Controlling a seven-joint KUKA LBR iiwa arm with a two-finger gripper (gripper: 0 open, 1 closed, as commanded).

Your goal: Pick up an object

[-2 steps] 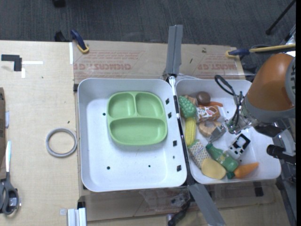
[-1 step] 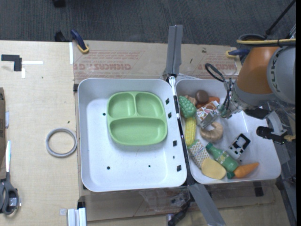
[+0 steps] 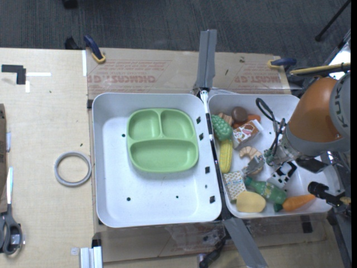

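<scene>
The right bin (image 3: 329, 175) holds several toy foods: a green bumpy piece (image 3: 221, 128), a yellow corn cob (image 3: 225, 156), a brown ball (image 3: 240, 114), an orange-and-white carton (image 3: 247, 132), a green bottle (image 3: 266, 188), a yellow lemon (image 3: 250, 202) and an orange carrot (image 3: 298, 201). My arm, with its orange band (image 3: 315, 116), reaches in from the right. My gripper (image 3: 278, 163) hangs low over the middle of this bin, just right of a grey piece (image 3: 255, 163) and above the bottle. I see nothing clearly held in it.
The left bin (image 3: 111, 194) holds a green divided plate (image 3: 163, 139). A tape ring (image 3: 73, 168) and scissors (image 3: 11, 230) lie on the bench to the left. A grey divider bar (image 3: 206, 60) stands between the bins at the back.
</scene>
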